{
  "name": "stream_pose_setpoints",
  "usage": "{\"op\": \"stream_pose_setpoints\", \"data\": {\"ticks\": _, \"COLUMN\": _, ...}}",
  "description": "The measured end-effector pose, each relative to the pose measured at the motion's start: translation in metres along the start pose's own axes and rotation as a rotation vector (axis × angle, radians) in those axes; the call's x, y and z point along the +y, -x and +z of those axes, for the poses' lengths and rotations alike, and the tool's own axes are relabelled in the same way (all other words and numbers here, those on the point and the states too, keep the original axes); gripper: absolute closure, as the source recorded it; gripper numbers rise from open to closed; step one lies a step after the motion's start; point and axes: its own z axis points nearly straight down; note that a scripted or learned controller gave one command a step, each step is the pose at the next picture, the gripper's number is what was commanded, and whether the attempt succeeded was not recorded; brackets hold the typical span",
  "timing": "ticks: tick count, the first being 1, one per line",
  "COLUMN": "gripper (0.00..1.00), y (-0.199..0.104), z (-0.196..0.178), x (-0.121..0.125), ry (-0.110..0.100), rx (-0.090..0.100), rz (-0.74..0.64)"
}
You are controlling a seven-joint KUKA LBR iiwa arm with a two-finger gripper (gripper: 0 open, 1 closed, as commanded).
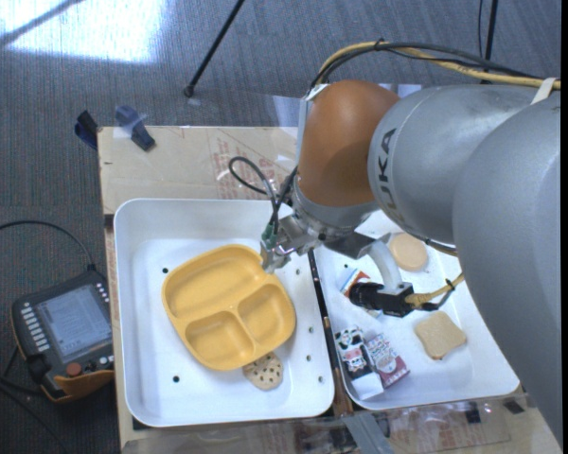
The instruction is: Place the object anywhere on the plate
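Observation:
A yellow plate [197, 289] with three compartments lies tilted in the middle of the left white bin [144, 348]. My gripper [272, 251] hangs over the plate's far right rim, close to the wall between the bins. No object shows under it. A chocolate-chip cookie [263, 374] lies on the bin floor, touching the plate's near edge. The arm's orange band and grey body cover the bins' far right part.
The right bin [488, 372] holds a slice of toast [440, 335], a round pale biscuit [408, 252], two small cartons [371, 357] near its front left and a small red-and-white packet [352, 279]. A teach pendant [64, 334] lies on the floor at left.

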Motion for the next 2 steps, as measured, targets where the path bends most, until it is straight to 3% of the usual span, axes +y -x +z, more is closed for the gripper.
{"op": "stream_pose_setpoints", "data": {"ticks": 1, "gripper": 0.00, "y": 0.000, "z": 0.000, "x": 0.000, "ry": 0.000, "rx": 0.000, "rz": 0.001}}
{"op": "stream_pose_setpoints", "data": {"ticks": 2, "gripper": 0.00, "y": -0.016, "z": 0.038, "x": 0.029, "ry": 0.001, "rx": -0.001, "rz": -0.083}}
